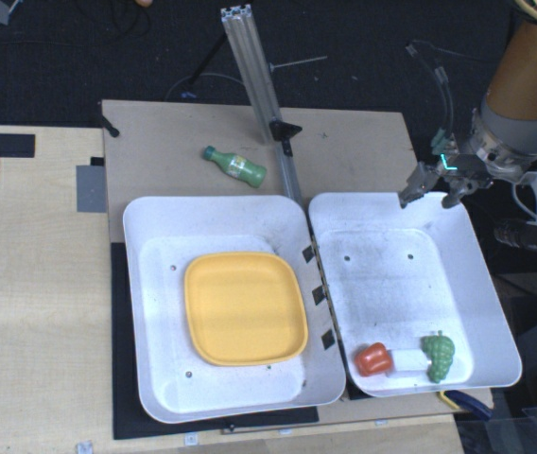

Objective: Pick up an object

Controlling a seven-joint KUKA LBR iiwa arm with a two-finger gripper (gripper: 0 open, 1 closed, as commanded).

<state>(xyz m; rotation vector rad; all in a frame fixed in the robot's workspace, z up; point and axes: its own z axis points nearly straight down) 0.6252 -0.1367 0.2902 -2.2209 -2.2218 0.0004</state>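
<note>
A yellow square plate [246, 307] lies flat in the left bin [150, 225]. In the right bin [396, 253], a red pepper [373, 358] and a green broccoli piece [439, 355] sit near the front edge, close together. My gripper [436, 188] hangs over the right bin's far right corner, well away from those two items. Its dark fingers are spread apart with nothing between them.
A green bottle [235, 165] lies on its side on the bench behind the left bin. A slanted metal rail [259, 74] rises from between the bins toward the back. Cables trail on the dark floor behind.
</note>
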